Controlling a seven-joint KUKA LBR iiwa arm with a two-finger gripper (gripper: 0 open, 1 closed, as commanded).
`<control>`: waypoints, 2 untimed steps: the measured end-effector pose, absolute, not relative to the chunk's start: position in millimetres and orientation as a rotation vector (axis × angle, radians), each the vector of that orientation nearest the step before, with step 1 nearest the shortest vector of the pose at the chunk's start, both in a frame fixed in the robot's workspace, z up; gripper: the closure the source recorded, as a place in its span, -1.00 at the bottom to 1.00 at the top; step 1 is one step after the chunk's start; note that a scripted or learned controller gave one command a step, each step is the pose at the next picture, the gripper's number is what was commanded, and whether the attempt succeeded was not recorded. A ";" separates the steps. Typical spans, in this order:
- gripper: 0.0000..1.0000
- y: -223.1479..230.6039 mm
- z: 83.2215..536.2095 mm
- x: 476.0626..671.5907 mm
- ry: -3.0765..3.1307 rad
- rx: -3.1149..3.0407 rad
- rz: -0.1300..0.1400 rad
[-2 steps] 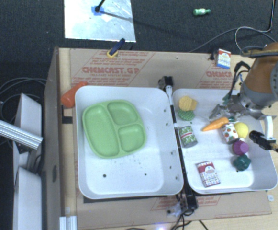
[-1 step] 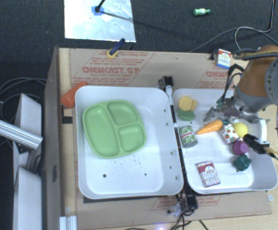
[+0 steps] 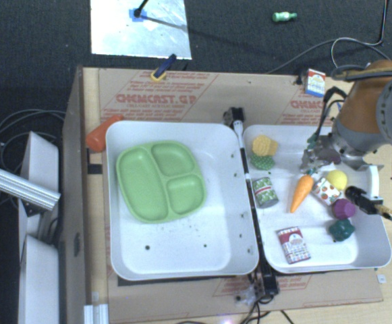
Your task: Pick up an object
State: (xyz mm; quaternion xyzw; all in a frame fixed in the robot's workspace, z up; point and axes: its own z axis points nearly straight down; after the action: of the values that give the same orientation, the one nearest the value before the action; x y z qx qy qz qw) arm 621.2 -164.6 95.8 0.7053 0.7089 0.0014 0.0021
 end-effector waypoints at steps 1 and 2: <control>-1.00 -164.5 95.7 621.1 2.224 2.213 0.004; -1.00 -124.3 84.0 589.6 2.225 2.217 0.001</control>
State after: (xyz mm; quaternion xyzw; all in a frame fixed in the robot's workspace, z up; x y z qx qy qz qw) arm 589.6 -124.3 84.0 0.7059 0.7084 0.0002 0.0000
